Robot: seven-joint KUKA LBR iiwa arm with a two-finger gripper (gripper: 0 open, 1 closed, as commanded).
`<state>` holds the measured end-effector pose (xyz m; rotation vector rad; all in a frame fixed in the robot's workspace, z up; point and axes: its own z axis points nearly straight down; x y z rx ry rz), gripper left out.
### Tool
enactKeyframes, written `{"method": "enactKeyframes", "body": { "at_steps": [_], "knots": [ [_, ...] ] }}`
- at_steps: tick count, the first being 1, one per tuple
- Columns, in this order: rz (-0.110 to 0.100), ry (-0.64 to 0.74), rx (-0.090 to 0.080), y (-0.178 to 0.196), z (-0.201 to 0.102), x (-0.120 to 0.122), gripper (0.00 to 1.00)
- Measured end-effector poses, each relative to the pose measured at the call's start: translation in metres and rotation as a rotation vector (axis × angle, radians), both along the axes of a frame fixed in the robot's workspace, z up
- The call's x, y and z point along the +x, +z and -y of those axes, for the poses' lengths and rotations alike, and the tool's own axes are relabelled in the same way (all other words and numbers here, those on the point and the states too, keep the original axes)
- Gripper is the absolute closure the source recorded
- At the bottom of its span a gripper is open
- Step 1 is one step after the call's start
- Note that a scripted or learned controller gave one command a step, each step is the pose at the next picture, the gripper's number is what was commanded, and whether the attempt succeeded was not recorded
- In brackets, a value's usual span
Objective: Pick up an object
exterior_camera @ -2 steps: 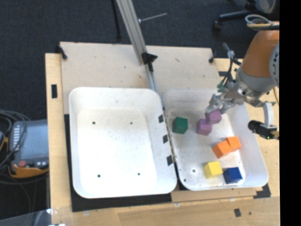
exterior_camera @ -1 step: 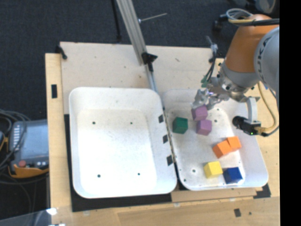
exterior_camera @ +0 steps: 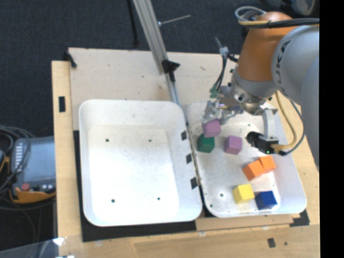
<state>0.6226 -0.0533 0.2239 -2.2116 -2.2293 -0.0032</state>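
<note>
white plastic makes up both shallow bins on the wooden bench (exterior_camera: 107,74). the left bin (exterior_camera: 134,112) is beside the right bin (exterior_camera: 293,198), which carries all the blocks. the grey arm (exterior_camera: 279,52) with its orange band reaches in from the right and hangs over the far end of the right bin. its gripper (exterior_camera: 215,114) points down just above a pale purple block (exterior_camera: 212,127), and that block looks to sit right at the fingertips; whether the fingers are apart or closed around it cannot be told from this slant. a green block (exterior_camera: 206,143) lies just in front of the pale purple one, touching or nearly so. a second purple block (exterior_camera: 233,144) sits near them to the right. two orange blocks (exterior_camera: 260,167) lie together further along, and a yellow block (exterior_camera: 243,193) and a blue block (exterior_camera: 266,199) rest side by side near the bin's near edge. a metal rail (exterior_camera: 153,31) slants across the bench behind the bins.
</note>
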Motion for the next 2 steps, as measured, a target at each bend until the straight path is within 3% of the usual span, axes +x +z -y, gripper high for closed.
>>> {"method": "enactKeyframes", "body": {
  "at_steps": [2],
  "knots": [
    [0.001,0.0,-0.001,0.023,-0.112,0.0,1.0]
  ]
}}
